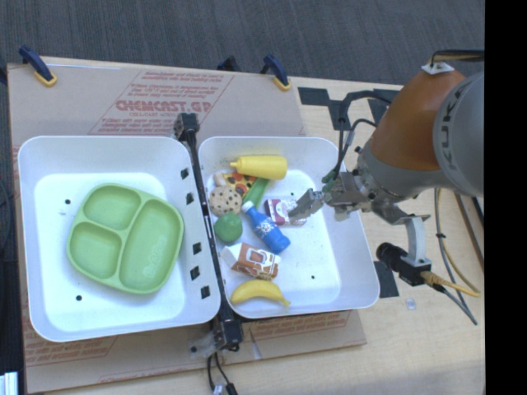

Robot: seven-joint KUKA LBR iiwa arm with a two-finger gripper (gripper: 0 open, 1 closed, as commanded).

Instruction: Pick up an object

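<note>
- Camera view: the end effector [303, 208] sits right of centre, low over the right bin [350, 257], its tips against a small dark-and-white packet [280, 211]. Whether it is open, closed or gripping cannot be told.
- The packet lies mid-bin, just right of the blue bottle [267, 227] and below the yellow bottle [260, 167]. It looks light, thin and crinkly, so likely slippery; pinching across its short edges seems safest.
- The banana [258, 294] at the bin's lower edge looks stiffer and stands apart, an easier grasp across its middle.
- The left bin [37, 245] holds a green tray [125, 239].
</note>
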